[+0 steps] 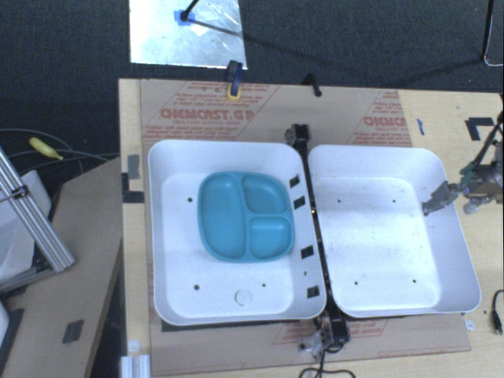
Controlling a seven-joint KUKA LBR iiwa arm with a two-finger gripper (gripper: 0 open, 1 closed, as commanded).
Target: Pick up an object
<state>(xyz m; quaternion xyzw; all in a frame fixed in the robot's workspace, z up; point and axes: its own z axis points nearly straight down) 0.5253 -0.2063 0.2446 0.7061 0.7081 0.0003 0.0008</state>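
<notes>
At the right edge of the camera view, the gripper (450, 196) pokes in over the right rim of the right bin (386, 294), about midway along that rim. A grey finger-like part slants down and left toward the bin floor, but whether the fingers are open or closed I cannot tell; the view is too small and blurred there, and nothing shows between them.

The only obvious object is the plate (242, 216), a blue divided dish lying flat in the middle of the left bin (177, 294), a little toward its back edge. A small pale disc (242, 297) lies near that bin's front rim. The right bin floor below the gripper shows only specks and small dark holes.

The main risk, as I judge it, is distance: the gripper sits over the far side of the other bin, well apart from the plate, so closing here would catch nothing. To reach the plate the arm must cross the black divider (309, 227) between the bins; travelling low could strike that ridge or a bin rim.

The plate itself looks awkward. It is wide, shallow and smooth, lying flat, so the fingers would likely have to pinch its raised lip or an inner ridge. A descent onto its flat centre would probably slide off or push it across the bin.
</notes>
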